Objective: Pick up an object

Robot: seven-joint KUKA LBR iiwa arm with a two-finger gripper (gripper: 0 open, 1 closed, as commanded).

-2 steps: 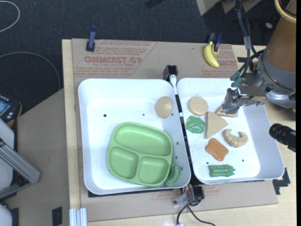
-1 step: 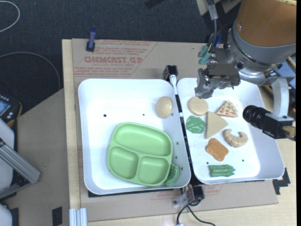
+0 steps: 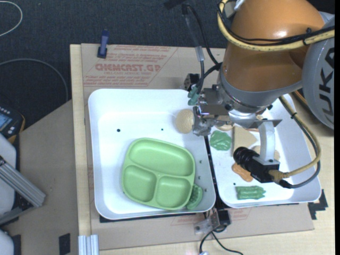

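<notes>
The gripper [image 3: 204, 122] hangs over the divide between the bins, beside a tan ball [image 3: 184, 121] at the left bin's [image 3: 106, 142] right edge; jaw state cannot be told; nothing looks lifted, so the pick remains undone.

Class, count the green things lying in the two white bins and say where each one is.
4. A divided plate and a small piece by its right edge lie in the left bin; a leafy piece and a flat strip lie in the right bin. The arm may hide more.
</notes>
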